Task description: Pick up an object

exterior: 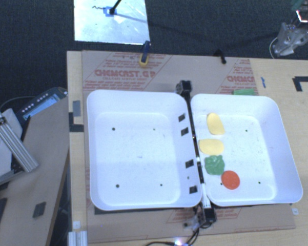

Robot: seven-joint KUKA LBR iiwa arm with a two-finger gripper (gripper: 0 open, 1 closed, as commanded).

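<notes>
End effector parked far right above counter, finger state unclear; four objects lie in right bin, none picked.

The worktop, a tan board with red lettering, fills the middle of the frame. Two white bins sit side by side on it: left bin, right bin.

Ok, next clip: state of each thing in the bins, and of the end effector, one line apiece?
upper yellow piece: lying flat in the right bin, untouched
lower yellow piece: flat, just below the first
green piece: flat, close against the lower yellow piece
red-orange disc: flat, beside the green piece
left bin: level on the bench
end effector: raised off beyond the right bin's far corner, holding nothing that shows
</notes>
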